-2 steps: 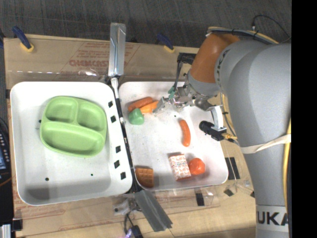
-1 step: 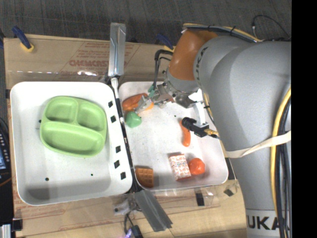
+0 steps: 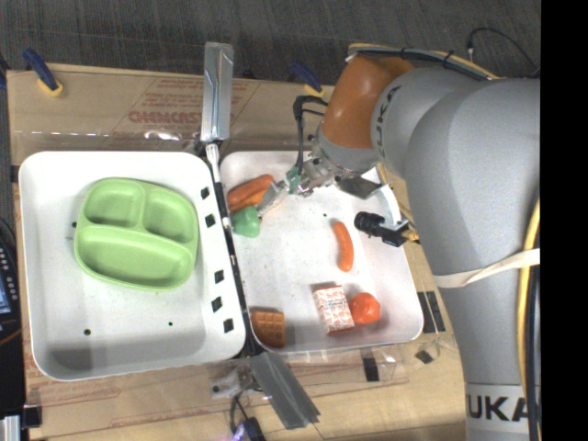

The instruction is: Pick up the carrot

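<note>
Using the right bin [image 3: 404, 324] as the landmark, the bread [image 3: 267, 322] lies at its near left corner, with a small box [image 3: 333, 307] and a tomato [image 3: 365, 308] touching each other by the near wall. A sausage [image 3: 343, 245] lies in the middle. At the far left corner lies the carrot [image 3: 249, 192], long and slanted, its leafy green end [image 3: 246, 221] pointing toward the near left, and the gripper [image 3: 292, 184] sits just beside its orange end, but I cannot tell if it is open or closed.

Orange carrot [image 3: 249, 192] with green top, lying slantwise in the right bin's upper-left corner, by the divider.
</note>
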### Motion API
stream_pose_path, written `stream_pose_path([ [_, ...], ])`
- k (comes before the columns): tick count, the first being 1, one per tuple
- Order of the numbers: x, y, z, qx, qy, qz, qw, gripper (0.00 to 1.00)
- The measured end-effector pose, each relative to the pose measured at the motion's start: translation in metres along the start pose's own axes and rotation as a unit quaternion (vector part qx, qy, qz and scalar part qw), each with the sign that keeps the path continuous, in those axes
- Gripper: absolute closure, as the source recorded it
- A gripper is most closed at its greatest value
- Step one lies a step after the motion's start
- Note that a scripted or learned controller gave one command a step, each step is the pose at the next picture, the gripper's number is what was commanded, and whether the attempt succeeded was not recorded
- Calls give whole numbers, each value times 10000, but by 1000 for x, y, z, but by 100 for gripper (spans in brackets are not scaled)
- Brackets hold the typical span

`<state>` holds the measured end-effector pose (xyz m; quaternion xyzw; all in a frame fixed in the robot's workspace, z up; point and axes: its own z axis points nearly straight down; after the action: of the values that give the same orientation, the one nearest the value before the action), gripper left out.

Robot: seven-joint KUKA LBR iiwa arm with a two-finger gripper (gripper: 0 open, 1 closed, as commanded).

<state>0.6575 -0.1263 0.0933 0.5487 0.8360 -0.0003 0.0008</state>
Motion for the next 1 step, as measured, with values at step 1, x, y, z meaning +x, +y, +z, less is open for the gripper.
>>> stream_pose_path([
  [1, -12, -5, -41, -6, -4, -1899, 9818, 0],
])
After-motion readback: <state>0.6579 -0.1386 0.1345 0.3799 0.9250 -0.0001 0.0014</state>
